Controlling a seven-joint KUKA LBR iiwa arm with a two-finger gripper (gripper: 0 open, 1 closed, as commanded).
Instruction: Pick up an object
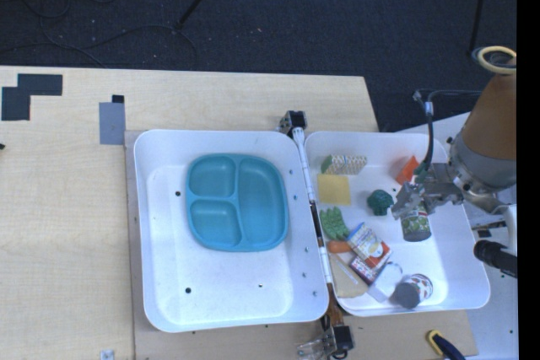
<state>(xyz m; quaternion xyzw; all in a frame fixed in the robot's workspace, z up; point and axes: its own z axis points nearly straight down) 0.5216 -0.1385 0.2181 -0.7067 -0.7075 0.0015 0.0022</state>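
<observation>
closest to my camera, at the front edge of the bench, i see a black clip (325, 343) below the seam between the bins and a yellow-and-black tool (445, 343) off to its right.

just beyond, in the right bin (481, 292), a grey round object with a white rim (411, 291) lies in the front corner. beside it to the left sit a red-and-white packet (368, 249) and an orange carrot-like piece (337, 247). a green leafy toy (334, 222) lies against the bin's left wall, with a yellow block (334, 189) behind it and a pale speckled bar (348, 163) farther back. a dark green lump (380, 201) rests near the middle, and an orange piece (407, 169) leans toward the back right.

the gripper (414, 215) is down in the right bin, right of the dark green lump. a small dark can-like item (415, 227) sits right under its tips; i cannot tell whether the fingers are spread or pinching it, since the metal parts blur together. the arm (496, 126) rises behind it at the right.

the left bin (169, 299) holds a blue divided plate (235, 201), lying flat toward its back half.

farthest off i see bare bench (59, 206) with grey patches, then dark floor.
</observation>
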